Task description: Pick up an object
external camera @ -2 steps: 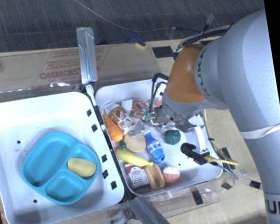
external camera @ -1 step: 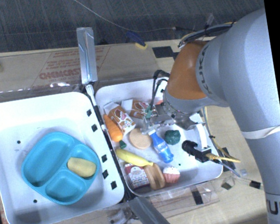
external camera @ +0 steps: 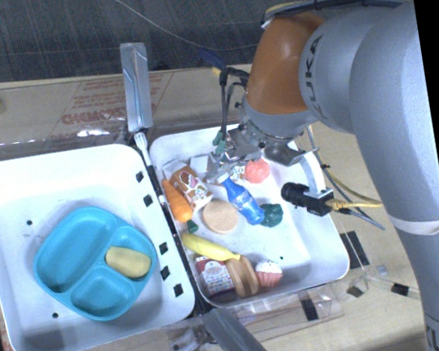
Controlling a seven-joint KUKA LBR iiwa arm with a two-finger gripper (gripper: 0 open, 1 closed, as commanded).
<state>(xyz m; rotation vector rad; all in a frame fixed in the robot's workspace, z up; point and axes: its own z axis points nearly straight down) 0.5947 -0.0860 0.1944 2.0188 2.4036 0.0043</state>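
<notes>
The right bin [external camera: 322, 238] holds several small objects. Among them are a blue bottle [external camera: 245, 201], a red-pink ball [external camera: 257, 170], a tan round disc [external camera: 221, 216], an orange carrot [external camera: 177, 202], a small printed box [external camera: 193, 186], a yellow banana [external camera: 208, 247], a dark green piece [external camera: 272, 215], a brown can [external camera: 221, 276] and a cupcake [external camera: 268, 272]. My gripper [external camera: 230, 161] hangs low over the bin's upper middle, just above the bottle's top and left of the ball. Nothing can be seen between its fingers.
The left bin [external camera: 12, 220] carries a blue divided plate [external camera: 84, 262] with a yellow lemon-like object [external camera: 128, 261] on it. A metal divider bar [external camera: 136, 89] stands between the bins at the back. A black cable fitting [external camera: 305, 196] sticks out beside the wrist.
</notes>
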